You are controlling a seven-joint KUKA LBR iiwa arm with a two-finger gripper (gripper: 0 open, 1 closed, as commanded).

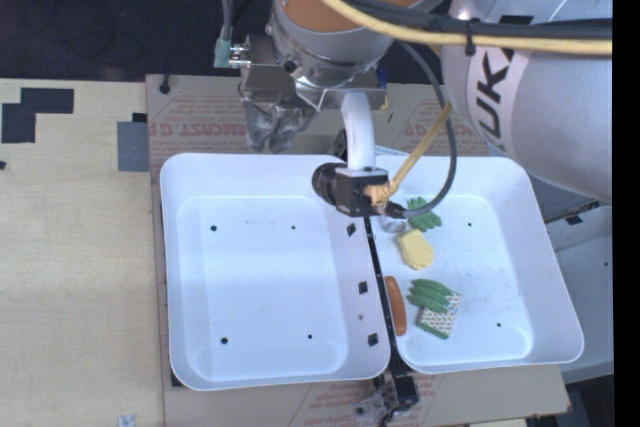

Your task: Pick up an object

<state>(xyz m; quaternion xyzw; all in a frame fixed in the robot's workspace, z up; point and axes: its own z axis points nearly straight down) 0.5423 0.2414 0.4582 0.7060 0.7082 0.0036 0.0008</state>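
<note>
– Yellow plastic corn cob (416, 250) is lying in the right shallow white bin (505, 315). Is the grey two-finger gripper (272, 127) gripping anything?
– Open or closed, I cannot tell; it is hanging blurred beyond the left white bin (250, 275). It should be descending centred over the cob.

The pale wooden bench (70, 265) spreads out to the left of the gripper (270, 135). A brown cardboard sheet (200, 120) with red print lies flat on it, passing beneath the gripper. Two white bins rest on the sheet with their rims meeting. The left bin (250, 275) is nearer than the gripper, and the right bin (500, 245) is nearer and to its right. Further left, a grey square (130, 145) and black patches (35, 110) mark the bare wood.
</note>
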